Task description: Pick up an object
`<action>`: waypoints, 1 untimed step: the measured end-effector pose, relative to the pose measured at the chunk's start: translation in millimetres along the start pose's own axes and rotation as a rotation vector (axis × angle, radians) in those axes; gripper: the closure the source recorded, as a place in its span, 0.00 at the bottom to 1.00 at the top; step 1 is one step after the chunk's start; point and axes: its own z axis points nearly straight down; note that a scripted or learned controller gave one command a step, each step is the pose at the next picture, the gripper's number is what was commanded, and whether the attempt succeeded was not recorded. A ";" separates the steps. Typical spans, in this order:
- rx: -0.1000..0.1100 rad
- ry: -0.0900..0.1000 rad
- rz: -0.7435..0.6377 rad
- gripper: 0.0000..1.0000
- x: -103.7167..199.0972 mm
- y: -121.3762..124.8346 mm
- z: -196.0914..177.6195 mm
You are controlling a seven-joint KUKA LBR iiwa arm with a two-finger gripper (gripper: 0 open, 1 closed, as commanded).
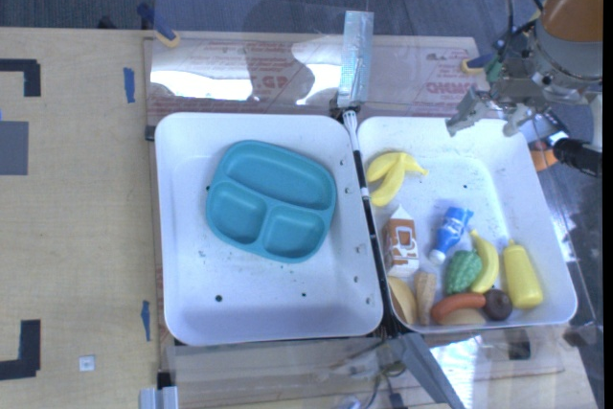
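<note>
- The pincer [490,117] hangs above the far right corner of the right bin [508,154], at the end of a grey arm [575,14] with an orange band. Two pale fingers splay outward, one toward the bin's middle and one nearer the arm, with clear space between them. It is open wide and grips nothing.
- All places below are given relative to the right bin, a shallow white tray on the counter [67,206].
- A bunch of yellow bananas [391,171] lies in the bin's far left corner, well apart from the pincer.
- A small brown and white carton [401,244] lies along the bin's left wall, nearer than the bananas.
- A blue and white bottle [451,233] lies tilted near the bin's centre, just beside the carton.
- A green bumpy vegetable [464,270] sits just nearer than the bottle, touching a single yellow banana [487,261] on its right.
- A yellow bottle [521,273] lies by the bin's right wall.
- An orange carrot [458,306] and a dark round fruit [497,304] rest along the bin's near wall; a pale tan item [412,294] lies in the near left corner.
- To the bin's left, touching it edge to edge, sits the left bin [182,283], which holds a teal divided plate [271,199] with three compartments.
- Behind both bins stands a clear plastic sheet [287,72].
</note>
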 end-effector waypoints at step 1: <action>0.013 0.002 0.043 0.00 -21.8 -36.2 169.1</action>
